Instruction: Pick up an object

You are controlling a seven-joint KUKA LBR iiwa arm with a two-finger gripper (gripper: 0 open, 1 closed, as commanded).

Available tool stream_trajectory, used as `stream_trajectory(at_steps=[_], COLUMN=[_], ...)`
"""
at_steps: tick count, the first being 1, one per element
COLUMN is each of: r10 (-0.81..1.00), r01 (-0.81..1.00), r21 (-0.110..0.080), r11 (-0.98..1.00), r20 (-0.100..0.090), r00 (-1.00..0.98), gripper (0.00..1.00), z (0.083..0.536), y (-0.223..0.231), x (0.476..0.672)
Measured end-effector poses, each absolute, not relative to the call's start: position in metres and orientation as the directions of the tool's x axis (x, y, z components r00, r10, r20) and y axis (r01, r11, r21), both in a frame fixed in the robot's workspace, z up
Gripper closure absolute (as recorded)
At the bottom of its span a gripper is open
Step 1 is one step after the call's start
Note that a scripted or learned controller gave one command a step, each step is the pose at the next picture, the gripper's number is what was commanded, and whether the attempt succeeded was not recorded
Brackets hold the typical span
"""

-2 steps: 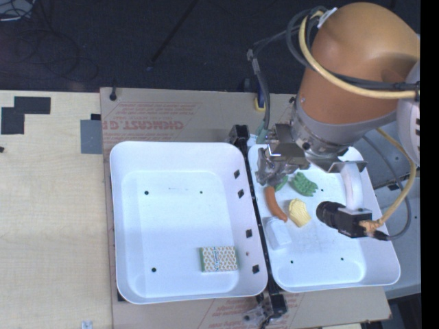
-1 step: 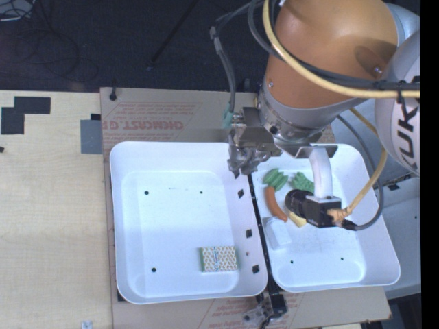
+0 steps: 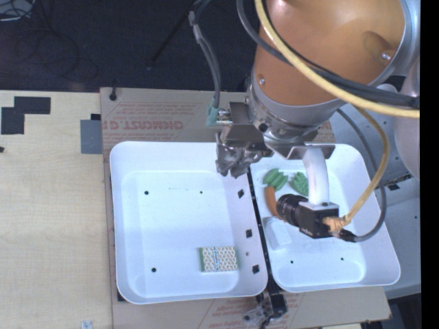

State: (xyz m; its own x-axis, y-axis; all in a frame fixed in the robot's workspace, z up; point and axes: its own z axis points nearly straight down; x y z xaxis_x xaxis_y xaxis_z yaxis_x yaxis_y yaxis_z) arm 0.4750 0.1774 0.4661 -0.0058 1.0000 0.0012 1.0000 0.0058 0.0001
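My gripper (image 3: 232, 162) hangs over the back end of the divider between the two bins, just below the big orange wrist band. Nothing is visible in it. In the left bin (image 3: 137, 184) a small green-and-white patterned block (image 3: 219, 258) lies flat near the front right corner, well in front of the gripper. In the right bin (image 3: 363, 252), two green leafy pieces (image 3: 276, 178) (image 3: 300, 181) and a small orange item (image 3: 271, 199) lie close to the gripper's right.
A white stalk (image 3: 316, 173) ending in a black part (image 3: 305, 216) with a yellow cable sits over the right bin, hiding some of its floor. A pale, flat piece (image 3: 278, 234) lies beneath it. Cardboard and a light wooden bench (image 3: 48, 218) surround the bins.
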Motion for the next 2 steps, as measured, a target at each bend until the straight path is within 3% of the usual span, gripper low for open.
stream_trajectory(at_steps=[1,2], r10=[1.0,1.0], r01=[1.0,1.0], r21=[0.002,0.0], r11=[0.005,0.001], r20=[0.001,-0.001], r00=[-0.005,-0.001], gripper=[1.0,1.0], z=[0.518,0.538], y=[0.229,0.245], x=[0.484,0.531])
